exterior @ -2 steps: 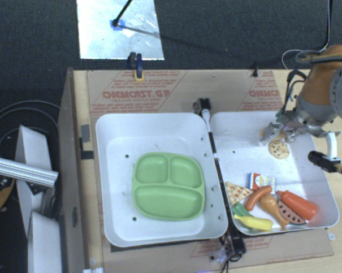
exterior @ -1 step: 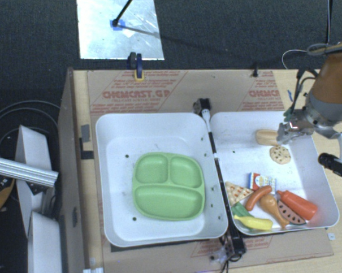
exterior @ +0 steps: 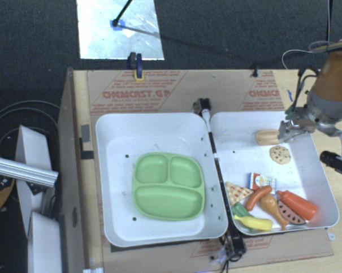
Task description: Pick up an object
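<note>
Fingers (exterior: 288, 131) of the grey arm sit low in the right bin (exterior: 325, 180), meeting the near end of a tan bread roll (exterior: 267, 137); whether they grip it cannot be told. Cookie (exterior: 280, 154) lies just below them, well apart from the heaped toy food (exterior: 273, 205) farther down.

Divided plate (exterior: 168, 185) is sitting in the left bin (exterior: 111, 135). In the right bin (exterior: 238, 127), the bread roll (exterior: 266, 137) is lying behind the cookie (exterior: 280, 154), with the other food piling up along the front edge.
</note>
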